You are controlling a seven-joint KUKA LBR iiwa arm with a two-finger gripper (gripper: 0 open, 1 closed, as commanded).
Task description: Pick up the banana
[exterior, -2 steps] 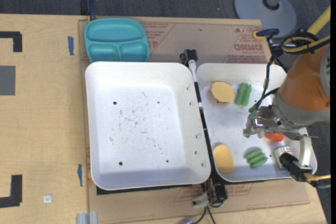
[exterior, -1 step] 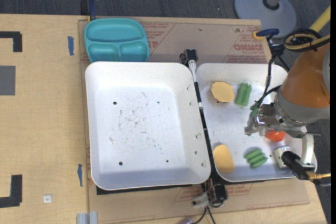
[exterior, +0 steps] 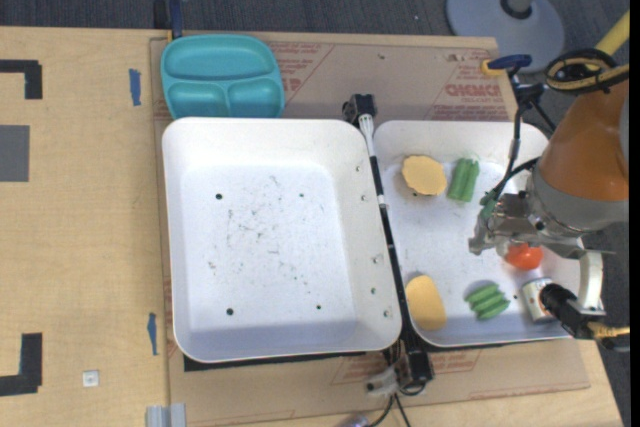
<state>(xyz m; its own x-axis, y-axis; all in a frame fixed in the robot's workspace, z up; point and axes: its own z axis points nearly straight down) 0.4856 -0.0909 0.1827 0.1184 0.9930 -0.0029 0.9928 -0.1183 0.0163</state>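
The banana [exterior: 425,301], a short yellow oblong piece, lies at the front left of the right bin [exterior: 440,137], close to the divider between the bins. My gripper [exterior: 498,237] hangs over the right half of that bin, to the right of the banana and further back, apart from it. A small red-orange object [exterior: 523,258] lies just below and right of the gripper. The grey arm with its orange band [exterior: 592,153] comes in from the right and covers the bin's right edge.
In the right bin there are also a round yellow piece [exterior: 424,176], a green cylinder [exterior: 463,181] beside it, and a ribbed green piece [exterior: 487,301] right of the banana. The left bin [exterior: 190,215] sits alongside. A teal divided tray [exterior: 222,75] stands behind it.
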